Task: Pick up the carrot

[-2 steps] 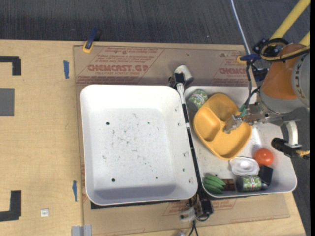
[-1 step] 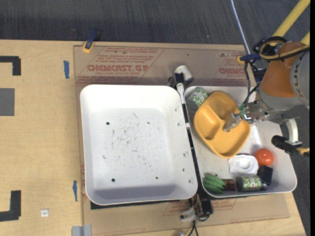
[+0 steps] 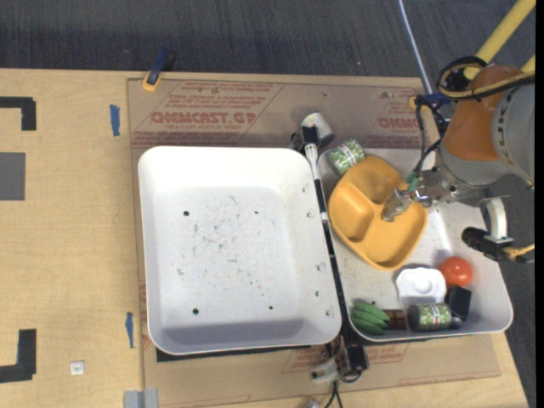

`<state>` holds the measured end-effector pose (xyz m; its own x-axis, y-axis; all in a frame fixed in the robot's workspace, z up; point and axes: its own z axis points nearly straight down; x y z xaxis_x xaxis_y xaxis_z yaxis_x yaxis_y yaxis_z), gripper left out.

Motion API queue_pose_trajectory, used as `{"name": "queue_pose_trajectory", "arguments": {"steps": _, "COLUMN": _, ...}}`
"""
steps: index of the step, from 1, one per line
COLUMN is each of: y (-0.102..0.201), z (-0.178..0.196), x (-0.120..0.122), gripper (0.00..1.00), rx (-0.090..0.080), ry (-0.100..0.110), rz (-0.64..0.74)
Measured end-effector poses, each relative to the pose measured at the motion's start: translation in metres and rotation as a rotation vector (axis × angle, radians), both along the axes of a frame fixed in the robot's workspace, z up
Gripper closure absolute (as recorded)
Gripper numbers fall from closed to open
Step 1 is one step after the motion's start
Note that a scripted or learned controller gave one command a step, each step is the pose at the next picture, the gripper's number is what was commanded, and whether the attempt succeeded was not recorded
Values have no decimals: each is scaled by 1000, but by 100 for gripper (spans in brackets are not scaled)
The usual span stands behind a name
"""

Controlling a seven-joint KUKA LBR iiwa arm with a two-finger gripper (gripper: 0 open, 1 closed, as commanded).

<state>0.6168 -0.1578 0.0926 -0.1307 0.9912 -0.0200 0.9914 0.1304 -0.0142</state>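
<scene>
The jaws hang over the yellow divided plastic dish (image 3: 374,215) in the right-hand white bin (image 3: 501,317); open or closed, I cannot tell. The carrot is not surely identifiable: likeliest the green-tufted piece (image 3: 371,314) just below the dish, lying along the bin's front wall.

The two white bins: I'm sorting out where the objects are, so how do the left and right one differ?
The left bin has its bare floor showing, with dark specks; the right bin is crowded: a yellow dish, a red ball, a white bottle. The arm reaches over the right bin, not the left bin. Both are shallow and white.
</scene>
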Motion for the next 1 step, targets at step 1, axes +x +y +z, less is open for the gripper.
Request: {"name": "queue_pose_trajectory", "arguments": {"steps": 1, "y": 1, "z": 0, "x": 0, "gripper": 0, "rx": 1, "ry": 2, "rz": -15}}
